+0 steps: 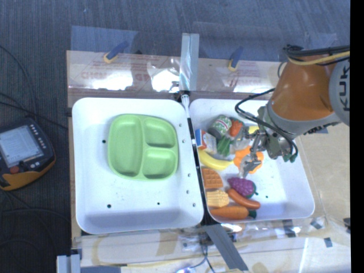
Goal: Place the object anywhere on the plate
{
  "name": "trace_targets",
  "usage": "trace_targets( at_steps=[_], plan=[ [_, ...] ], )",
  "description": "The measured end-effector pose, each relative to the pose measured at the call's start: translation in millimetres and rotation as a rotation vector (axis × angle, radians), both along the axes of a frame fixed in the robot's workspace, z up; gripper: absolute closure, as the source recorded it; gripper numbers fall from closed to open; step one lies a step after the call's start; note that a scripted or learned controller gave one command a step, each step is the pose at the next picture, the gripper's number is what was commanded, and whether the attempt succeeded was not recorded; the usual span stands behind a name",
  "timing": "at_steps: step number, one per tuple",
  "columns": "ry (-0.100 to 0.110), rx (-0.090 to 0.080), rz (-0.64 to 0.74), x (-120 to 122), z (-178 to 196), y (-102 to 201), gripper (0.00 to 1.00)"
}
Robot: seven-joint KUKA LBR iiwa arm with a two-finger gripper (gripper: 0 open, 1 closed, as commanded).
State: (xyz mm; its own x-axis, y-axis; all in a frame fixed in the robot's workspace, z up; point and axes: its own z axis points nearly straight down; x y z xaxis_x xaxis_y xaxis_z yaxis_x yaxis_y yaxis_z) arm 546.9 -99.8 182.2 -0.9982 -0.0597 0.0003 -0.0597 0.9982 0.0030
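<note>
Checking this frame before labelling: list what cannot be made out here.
- Gripper, camera view: fingers too small and blurred against the toys to tell their state.
- Orange item beneath it: partly hidden by the gripper.
- Pile of toy food in the right bin: pieces overlap, several unidentifiable.
- Green plate: fully visible.

The divided plate lies in the left bin; toy foods crowd the right bin's left side, banana behind grapes and carrot
</note>
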Motion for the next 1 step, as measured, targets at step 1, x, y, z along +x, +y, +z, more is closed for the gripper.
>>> trace_targets(
  at_steps=[1],
  plan=[
    [-0.002, -0.001, 0.485, -37.0, 5.3, 65.5, 1.00]
  ],
)
